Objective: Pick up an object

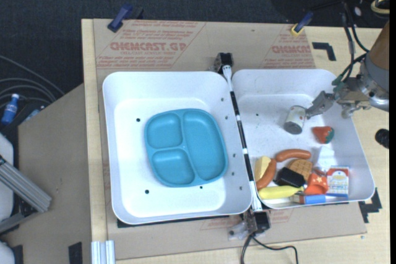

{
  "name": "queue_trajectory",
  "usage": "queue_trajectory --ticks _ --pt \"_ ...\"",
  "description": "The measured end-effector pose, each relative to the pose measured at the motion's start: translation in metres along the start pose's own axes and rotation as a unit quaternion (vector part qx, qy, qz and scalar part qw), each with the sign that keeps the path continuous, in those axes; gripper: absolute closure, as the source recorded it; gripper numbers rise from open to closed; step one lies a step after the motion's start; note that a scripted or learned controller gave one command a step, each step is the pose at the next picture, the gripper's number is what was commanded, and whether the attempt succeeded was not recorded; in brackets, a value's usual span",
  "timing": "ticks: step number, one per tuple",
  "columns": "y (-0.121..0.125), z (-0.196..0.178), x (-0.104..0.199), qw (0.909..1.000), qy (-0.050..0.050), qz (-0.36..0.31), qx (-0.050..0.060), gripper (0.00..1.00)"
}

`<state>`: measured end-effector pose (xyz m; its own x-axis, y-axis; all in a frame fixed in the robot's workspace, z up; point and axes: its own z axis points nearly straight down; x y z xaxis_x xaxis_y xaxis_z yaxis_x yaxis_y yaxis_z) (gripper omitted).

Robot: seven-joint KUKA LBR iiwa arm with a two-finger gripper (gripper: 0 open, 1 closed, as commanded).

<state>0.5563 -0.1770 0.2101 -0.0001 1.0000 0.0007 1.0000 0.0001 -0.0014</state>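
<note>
Left bin: holding tray at centre.
Right bin: holding toys crowding near corner; cup lying behind them.

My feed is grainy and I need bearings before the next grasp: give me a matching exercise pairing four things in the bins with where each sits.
Things:
1. blue divided plate
2. grey cylinder
3. red strawberry-like piece
4. yellow banana

Places:
A. front edge of the right bin's pile
B. left bin
C. just right of the grey cylinder
D. middle of the right bin, left of the red piece

Pairs: 1-B, 2-D, 3-C, 4-A
</note>
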Motion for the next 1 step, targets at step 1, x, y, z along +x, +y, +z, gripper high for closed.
queue_trajectory --ticks 1 --pt "0.0129 0.104 -0.0263 1.0 -0.001 0.0 -0.005 0.0"
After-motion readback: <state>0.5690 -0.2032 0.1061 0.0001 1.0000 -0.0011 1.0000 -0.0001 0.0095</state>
